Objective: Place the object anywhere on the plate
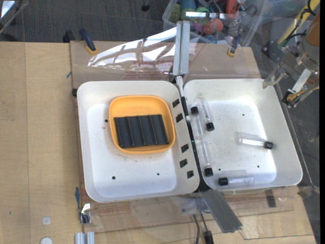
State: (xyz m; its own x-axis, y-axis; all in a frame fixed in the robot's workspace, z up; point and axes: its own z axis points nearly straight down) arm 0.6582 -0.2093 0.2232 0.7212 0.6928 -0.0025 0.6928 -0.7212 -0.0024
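The left bin (pixel 96 177) holds an orange plate (pixel 141 103) carrying a black ribbed rack (pixel 140 131). The right bin (pixel 289 172) holds several clear tubes with black caps; the most isolated tube (pixel 254 142) lies right of centre. The arm's end (pixel 299 85) sits at the far right; the gripper's opening state cannot be determined. Select the isolated tube, grasp across its width at mid-length, then lower it onto the plate.

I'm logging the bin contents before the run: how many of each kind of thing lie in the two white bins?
Clear tubes with black caps: 4
Orange plate: 1
Dark ridged rack on the plate: 1
Total: 6
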